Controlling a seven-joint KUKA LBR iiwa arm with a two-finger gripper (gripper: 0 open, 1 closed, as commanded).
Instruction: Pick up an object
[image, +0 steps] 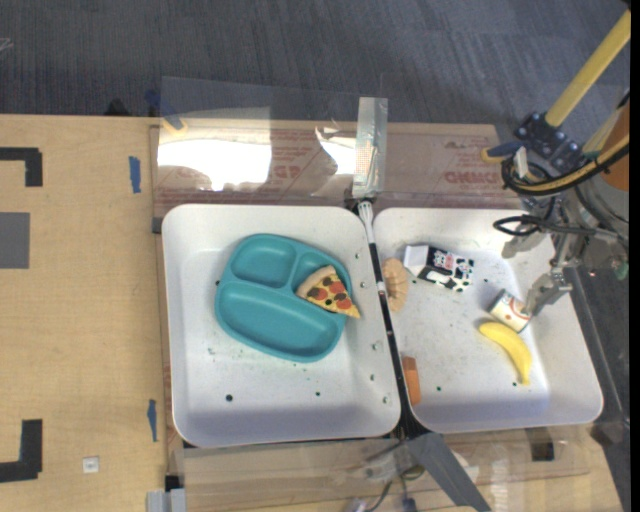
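Observation:
My gripper (543, 292) hangs over the right part of the right bin (470, 400), reaching in from the right edge. Just to its lower left, a small white and red can (510, 312) lies on the bin floor, very close to the gripper tip. A yellow banana (508, 348) lies just below the can. Farther left sit a black and white box (443, 267) and a tan piece of bread (397, 282). Nothing is visibly held by the gripper.
The left bin (200, 400) holds a teal divided plate (270, 315) with a pizza slice (330, 292) on its right side. A small orange item (411, 380) lies by the divider between the bins. Yellow and black cables (545, 150) run along the arm at the upper right.

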